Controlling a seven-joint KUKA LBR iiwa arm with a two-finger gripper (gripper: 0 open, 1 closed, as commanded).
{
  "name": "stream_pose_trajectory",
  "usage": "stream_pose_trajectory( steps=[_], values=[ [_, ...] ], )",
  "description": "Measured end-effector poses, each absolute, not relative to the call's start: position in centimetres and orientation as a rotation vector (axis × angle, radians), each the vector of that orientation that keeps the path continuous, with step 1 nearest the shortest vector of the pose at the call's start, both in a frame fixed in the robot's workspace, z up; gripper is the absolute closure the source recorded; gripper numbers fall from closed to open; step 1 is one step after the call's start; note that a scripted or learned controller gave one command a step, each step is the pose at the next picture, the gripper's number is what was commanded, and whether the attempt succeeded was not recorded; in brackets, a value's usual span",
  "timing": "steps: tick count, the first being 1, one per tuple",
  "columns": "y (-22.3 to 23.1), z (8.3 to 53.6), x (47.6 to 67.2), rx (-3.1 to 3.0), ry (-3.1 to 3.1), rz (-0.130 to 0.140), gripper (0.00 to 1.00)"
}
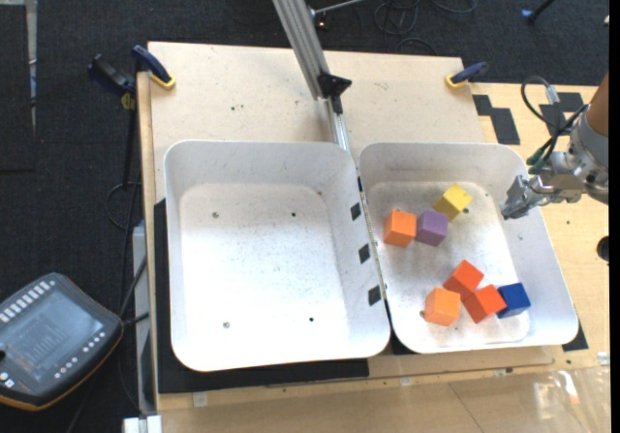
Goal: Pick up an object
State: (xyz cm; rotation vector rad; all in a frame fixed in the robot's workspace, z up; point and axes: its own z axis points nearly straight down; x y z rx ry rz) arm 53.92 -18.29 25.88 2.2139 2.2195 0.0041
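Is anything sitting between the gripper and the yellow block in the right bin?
Nothing visible does. The gripper sits at the right bin's right rim, and the yellow block lies to its left across bare bin floor. The purple block is beside the yellow one, on its far side from the gripper.

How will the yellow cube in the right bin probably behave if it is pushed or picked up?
The yellow cube looks solid and flat-faced, so it would probably slide, not roll. It looks small, so likely light. It stands apart from the purple cube, so a push may move it alone.

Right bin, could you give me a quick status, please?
End effector over right bin's far-right rim, nothing held. Yellow cube nearest. Purple cube beside it.
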Motion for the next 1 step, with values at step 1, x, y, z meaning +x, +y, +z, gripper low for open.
stream_pose_trajectory(
  steps=[1],
  values=[
    [-12.89, 25.29, 52.82, 2.214, 2.231, 0.002, 1.0]
  ],
)
